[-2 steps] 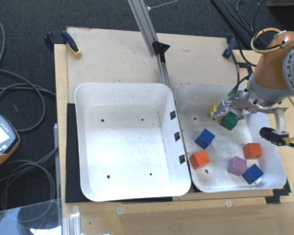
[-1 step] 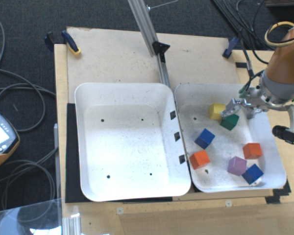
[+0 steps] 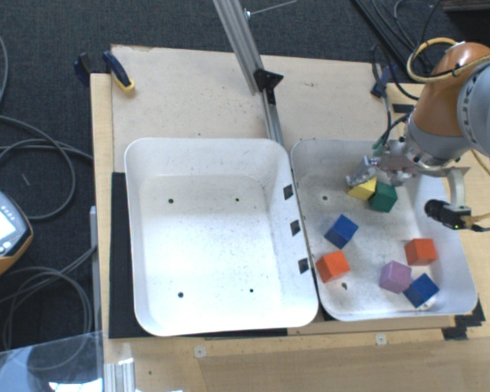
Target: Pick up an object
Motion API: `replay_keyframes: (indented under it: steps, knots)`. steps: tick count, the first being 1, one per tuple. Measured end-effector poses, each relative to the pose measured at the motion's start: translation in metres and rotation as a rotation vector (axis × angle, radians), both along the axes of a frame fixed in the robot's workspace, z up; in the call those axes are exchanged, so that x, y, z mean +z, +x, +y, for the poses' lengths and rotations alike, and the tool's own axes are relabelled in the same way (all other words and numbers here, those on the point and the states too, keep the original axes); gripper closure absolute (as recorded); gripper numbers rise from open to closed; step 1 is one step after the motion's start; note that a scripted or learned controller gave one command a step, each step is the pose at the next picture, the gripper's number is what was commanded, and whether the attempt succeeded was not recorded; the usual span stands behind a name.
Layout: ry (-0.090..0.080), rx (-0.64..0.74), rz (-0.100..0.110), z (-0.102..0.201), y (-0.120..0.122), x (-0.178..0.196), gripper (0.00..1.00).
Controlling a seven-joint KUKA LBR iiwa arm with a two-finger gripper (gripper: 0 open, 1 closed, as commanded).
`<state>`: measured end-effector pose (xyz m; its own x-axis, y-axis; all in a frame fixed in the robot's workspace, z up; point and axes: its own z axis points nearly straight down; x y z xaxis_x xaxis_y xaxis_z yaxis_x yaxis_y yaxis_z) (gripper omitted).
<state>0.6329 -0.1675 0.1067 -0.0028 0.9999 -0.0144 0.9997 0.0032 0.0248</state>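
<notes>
The right bin (image 3: pixel 317 188) holds several small blocks. A yellow block (image 3: pixel 361 190) and a green block (image 3: pixel 383 198) lie side by side near its back. My gripper (image 3: pixel 374 170) hangs right above these two, at the end of the grey and orange arm (image 3: pixel 445 104) that reaches in from the right. Further forward lie a blue block (image 3: pixel 340 230), an orange block (image 3: pixel 333 265), a red-orange block (image 3: pixel 420 251), a purple block (image 3: pixel 395 276) and a second blue block (image 3: pixel 422 289). I see no block lifted off the bin floor.
The left bin (image 3: pixel 132 155) stands beside the right one on the wooden bench (image 3: pixel 188 96). A slanted metal bar (image 3: pixel 241 35) crosses the back. A yellow-and-blue clamp (image 3: pixel 118 70) sits at the bench's far left corner. Cables lie on the floor around.
</notes>
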Motion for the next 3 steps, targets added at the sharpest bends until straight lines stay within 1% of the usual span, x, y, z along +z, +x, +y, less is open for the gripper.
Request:
replay_keyframes:
  steps: [1,2,3]
  knots:
    - [0.013,-0.001,0.022,0.003,-0.006,0.005,1.00]
    - [0.013,-0.001,0.022,0.003,-0.006,0.004,0.00]
    - [0.019,-0.001,0.031,0.047,-0.056,-0.008,0.00]
